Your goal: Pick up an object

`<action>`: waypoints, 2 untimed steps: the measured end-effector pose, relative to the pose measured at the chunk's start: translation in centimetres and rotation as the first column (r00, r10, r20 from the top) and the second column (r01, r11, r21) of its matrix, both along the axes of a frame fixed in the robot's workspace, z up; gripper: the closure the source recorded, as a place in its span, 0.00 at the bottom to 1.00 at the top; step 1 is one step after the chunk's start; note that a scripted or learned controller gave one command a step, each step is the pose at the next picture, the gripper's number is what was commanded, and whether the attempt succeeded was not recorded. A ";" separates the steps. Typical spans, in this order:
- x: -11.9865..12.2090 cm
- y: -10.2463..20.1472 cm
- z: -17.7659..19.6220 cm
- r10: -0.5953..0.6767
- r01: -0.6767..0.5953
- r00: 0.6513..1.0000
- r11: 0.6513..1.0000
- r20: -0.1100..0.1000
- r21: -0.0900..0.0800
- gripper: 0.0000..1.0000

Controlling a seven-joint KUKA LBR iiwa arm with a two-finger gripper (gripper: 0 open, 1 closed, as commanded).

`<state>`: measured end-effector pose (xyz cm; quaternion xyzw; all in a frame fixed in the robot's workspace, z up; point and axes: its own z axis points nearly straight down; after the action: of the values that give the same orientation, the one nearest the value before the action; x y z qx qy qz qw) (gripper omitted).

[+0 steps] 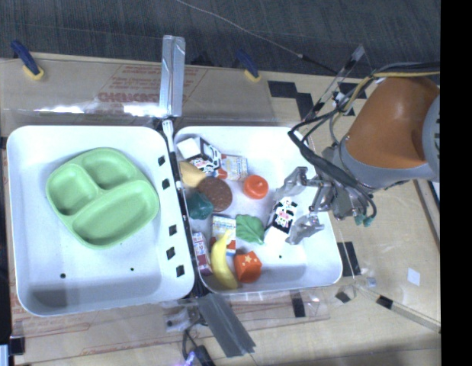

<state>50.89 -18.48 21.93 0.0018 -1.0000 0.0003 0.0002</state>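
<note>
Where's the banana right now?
The banana lies in the right bin near its front left corner, beside the red block, below the green leaf.

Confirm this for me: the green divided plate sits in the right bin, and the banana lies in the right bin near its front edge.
Not quite. The camera view shows the green divided plate in the left bin, not the right. The rest stands: the banana lies in the right bin near its front edge.

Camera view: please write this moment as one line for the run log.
gripper: open, over right bin | nearest: cow-print carton, not held | left bin: green divided plate | status: nothing picked
</note>
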 end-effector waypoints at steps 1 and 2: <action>3.5 -1.5 -12.5 -0.197 0.197 0.980 0.980 0.007 -0.001 0.00; 7.5 5.7 -12.6 -0.154 0.154 0.988 0.988 0.003 0.002 0.00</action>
<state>58.40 -12.80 9.31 -0.0753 -0.9972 -0.0006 -0.0016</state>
